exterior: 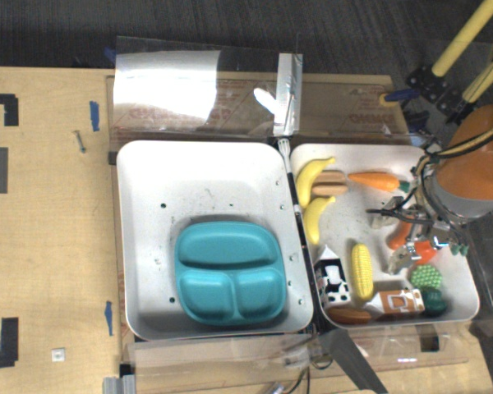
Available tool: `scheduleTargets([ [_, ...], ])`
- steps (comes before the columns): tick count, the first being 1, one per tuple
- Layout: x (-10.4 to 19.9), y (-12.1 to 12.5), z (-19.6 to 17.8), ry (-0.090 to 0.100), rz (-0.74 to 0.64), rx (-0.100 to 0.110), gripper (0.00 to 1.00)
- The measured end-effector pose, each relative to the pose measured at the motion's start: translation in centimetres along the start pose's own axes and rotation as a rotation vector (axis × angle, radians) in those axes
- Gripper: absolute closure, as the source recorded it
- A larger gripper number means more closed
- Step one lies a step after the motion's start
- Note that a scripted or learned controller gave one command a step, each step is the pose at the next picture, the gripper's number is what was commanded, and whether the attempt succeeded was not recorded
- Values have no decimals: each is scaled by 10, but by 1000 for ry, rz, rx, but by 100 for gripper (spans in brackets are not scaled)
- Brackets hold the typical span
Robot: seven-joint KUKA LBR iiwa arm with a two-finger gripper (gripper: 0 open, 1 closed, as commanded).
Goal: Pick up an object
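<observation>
The gripper [407, 235] hangs low in the right bin [468, 306]; whether it is wide or narrow I cannot tell. At its seven o'clock lies the corn cob [361, 271], probably light, stiff plastic and a bit slick. Its narrow middle, taken crosswise, seems the best hold.

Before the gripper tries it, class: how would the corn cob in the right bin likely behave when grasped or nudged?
The corn cob looks rounded and elongated, so it may roll sideways if nudged. Its bumpy, toy-like surface probably grips fairly well and stays stiff.
</observation>
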State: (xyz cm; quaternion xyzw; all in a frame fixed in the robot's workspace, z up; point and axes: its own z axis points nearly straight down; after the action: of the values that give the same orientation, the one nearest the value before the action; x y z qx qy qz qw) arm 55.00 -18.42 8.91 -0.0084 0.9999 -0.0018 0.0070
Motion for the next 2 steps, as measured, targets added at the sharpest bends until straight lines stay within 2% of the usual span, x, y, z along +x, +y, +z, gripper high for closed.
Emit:
scheduleTargets([
  [1,-5,1,-14,-14,-2,3,100],
  [2,-4,2,-13,-12,-3,2,0],
])
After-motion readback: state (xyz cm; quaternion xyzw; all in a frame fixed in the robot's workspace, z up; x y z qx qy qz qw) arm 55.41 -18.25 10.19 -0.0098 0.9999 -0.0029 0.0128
